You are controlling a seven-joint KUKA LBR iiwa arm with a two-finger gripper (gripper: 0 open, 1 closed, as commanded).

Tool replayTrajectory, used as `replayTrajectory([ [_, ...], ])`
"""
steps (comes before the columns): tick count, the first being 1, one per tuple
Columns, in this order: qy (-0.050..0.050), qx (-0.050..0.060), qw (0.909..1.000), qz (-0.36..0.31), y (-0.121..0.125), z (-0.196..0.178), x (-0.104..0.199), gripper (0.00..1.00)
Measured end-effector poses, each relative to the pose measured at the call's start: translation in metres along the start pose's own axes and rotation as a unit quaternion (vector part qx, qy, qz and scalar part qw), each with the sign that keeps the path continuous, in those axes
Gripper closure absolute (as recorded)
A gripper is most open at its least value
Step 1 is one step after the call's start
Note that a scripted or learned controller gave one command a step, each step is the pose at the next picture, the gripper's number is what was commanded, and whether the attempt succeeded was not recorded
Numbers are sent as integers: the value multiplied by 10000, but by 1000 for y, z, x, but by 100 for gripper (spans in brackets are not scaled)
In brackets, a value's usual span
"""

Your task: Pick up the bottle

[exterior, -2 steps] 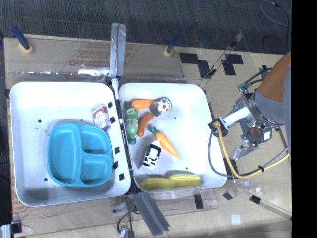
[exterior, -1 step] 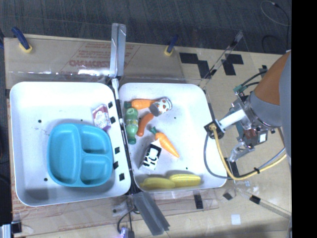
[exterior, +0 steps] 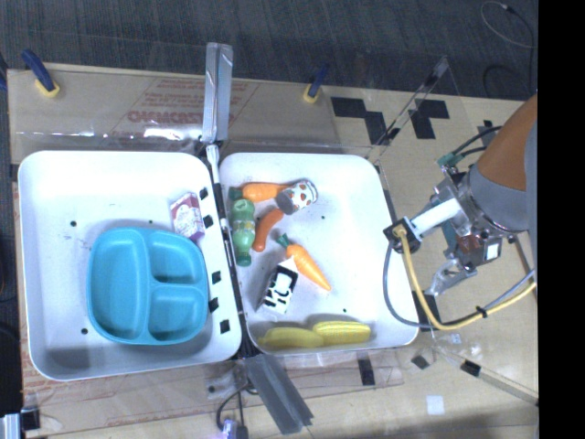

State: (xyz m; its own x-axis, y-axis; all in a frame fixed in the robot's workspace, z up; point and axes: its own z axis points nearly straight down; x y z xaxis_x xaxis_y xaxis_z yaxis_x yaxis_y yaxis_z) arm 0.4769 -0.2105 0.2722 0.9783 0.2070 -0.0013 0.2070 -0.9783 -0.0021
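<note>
The camera view shows the small green plastic bottle [exterior: 242, 225] lying against the left wall of the right-hand shallow white bin [exterior: 384, 236], beside an orange toy carrot [exterior: 267, 229]. The two-finger gripper [exterior: 457, 259] hangs outside that bin, to its right, its details seemingly too blurred to read.

The arm [exterior: 512, 167] is cut off at the right edge (gripper [exterior: 454, 268] fingers too small to judge).
</note>
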Motion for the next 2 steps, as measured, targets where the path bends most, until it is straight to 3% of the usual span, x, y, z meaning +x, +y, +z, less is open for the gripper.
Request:
replayTrajectory([
  [1, -22, 15, 10000, 4, -1, 72, -1, 0],
  [2, -9, 10, 10000, 1, 8, 65, 43, 0],
])
